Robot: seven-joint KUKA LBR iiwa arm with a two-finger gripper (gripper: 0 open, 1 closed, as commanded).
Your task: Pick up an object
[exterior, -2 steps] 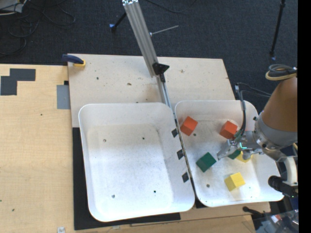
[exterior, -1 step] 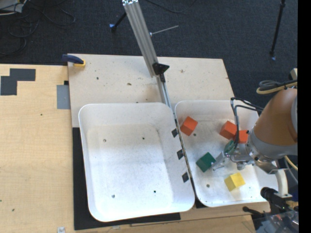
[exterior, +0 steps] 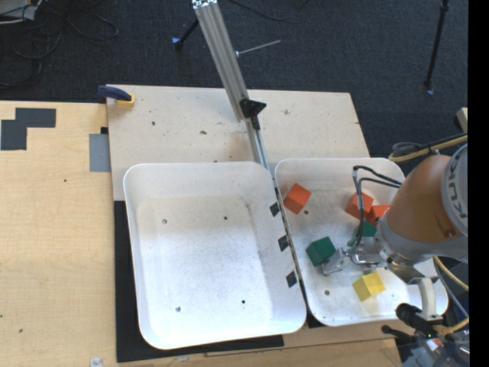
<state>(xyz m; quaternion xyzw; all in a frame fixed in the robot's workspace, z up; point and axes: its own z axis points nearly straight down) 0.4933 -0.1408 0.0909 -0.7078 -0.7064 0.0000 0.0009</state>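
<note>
Count on inspection: two shallow white bins, the left bin and the right bin. Blocks: one green block, one yellow block, one orange block standing clear, and a further orange block partly hidden beside the arm.

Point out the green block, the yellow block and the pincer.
green block (exterior: 320,249): camera view, on its top face.
yellow block (exterior: 370,285): camera view, on its top face.
pincer (exterior: 334,264): camera view, at its tips beside the green block.
</note>
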